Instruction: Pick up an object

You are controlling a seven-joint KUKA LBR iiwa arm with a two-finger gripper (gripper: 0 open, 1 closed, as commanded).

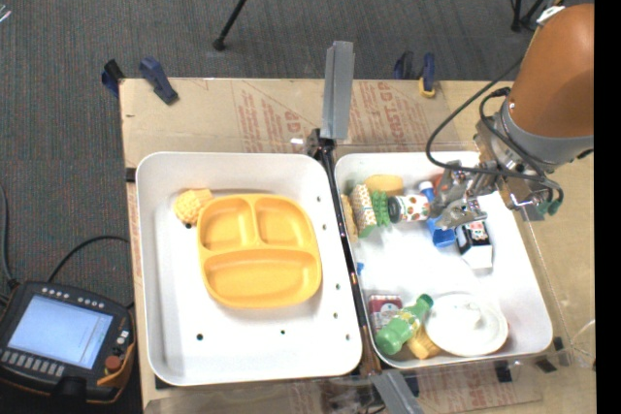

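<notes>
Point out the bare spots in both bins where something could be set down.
Left bin: bare floor along the near edge below the yellow divided plate, and down its left side. Right bin: one open patch mid-floor, between the gripper above and the green bottle and white lid below. Its far end is crowded.

The divided tray (259,250) is yellow-orange, beside a paler yellow knobbly toy (191,205), both in a white bin (160,305). A green bottle (401,328) touches a white plate (469,324). The arm (555,82) shows an orange band.
</notes>
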